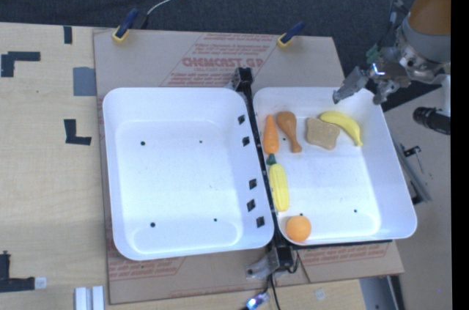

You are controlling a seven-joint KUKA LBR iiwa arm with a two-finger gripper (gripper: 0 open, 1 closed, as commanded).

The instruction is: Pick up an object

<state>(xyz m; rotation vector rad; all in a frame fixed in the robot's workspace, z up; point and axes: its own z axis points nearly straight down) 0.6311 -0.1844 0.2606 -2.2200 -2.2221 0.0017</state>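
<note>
Nothing is lifted yet, as far as I can judge: the curved yellow plastic banana (343, 126), the thing nearest my reach and my likely pick, lies flat on the floor of the right-hand shallow white bin (381, 217), near that bin's far right corner, and the whole task of grasping and raising it is left to do. The banana looks smooth and glossy, bent like a crescent, its one end touching or just overlapping the tan, bread-like flat slab (321, 133) just beside it on the left. Further left of the banana lie a brown plastic drumstick (288, 130) and an orange plastic carrot (270, 134), and nearer the camera from the banana, along the bin's left wall, a yellow corn cob (278, 186) and a round orange fruit (298, 229). My two-finger gripper (359, 87) hangs above and just right of the banana, over the bin's far right rim, apart from it; I grip nothing, and whether my jaws stand apart or together I cannot tell from here.
</note>
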